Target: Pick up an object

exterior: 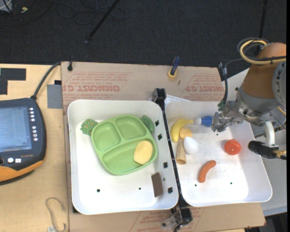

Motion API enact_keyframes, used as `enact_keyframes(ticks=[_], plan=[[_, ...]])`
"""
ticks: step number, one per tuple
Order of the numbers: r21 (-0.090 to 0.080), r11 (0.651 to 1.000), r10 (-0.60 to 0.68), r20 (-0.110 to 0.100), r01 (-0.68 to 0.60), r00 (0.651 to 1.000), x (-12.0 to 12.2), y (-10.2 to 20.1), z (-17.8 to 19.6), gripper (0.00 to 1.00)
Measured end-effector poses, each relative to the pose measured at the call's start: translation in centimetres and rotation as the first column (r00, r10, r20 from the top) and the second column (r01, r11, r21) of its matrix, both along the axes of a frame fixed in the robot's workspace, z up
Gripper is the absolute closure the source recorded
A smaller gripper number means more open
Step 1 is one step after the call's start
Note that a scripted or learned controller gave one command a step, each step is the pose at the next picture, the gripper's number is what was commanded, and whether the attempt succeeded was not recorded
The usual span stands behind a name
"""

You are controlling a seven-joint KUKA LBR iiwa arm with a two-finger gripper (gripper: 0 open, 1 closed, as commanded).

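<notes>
Light falls evenly and fairly bright from above on the two white bins (121, 197), which look almost washed out left of and below the gripper (221, 122). Shadows are soft and short: a faint one hugs the green tray (117, 144) far to the gripper's left. Above the gripper the dark floor (135, 23) swallows detail. The picture is slightly soft and grainy throughout, and small items near the gripper blur at their edges.

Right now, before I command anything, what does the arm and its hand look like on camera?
The arm is grey with a broad orange band above the wrist and a yellowish cable looped on top. Its hand is a compact grey and dark metal assembly at the arm's end.
</notes>
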State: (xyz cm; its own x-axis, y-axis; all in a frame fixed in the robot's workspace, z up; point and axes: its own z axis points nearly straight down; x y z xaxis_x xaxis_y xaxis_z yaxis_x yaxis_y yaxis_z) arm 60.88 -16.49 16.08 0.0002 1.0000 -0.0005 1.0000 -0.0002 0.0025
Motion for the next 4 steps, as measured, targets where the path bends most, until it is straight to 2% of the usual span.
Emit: enact_keyframes(ticks=[1,2,3,4], plan=[[0.000,1.000,-0.004,-0.001,0.004,1.000,-0.9,-0.3,4.9,1.00],[0.001,1.000,-0.002,-0.003,0.002,1.000,-0.9,-0.4,6.7,1.00],[0.003,1.000,-0.002,-0.008,0.002,1.000,-5.1,2.2,6.8,1.00],[0.004,1.000,0.002,-0.010,-0.002,1.000,-9.4,6.6,6.3,1.00]])
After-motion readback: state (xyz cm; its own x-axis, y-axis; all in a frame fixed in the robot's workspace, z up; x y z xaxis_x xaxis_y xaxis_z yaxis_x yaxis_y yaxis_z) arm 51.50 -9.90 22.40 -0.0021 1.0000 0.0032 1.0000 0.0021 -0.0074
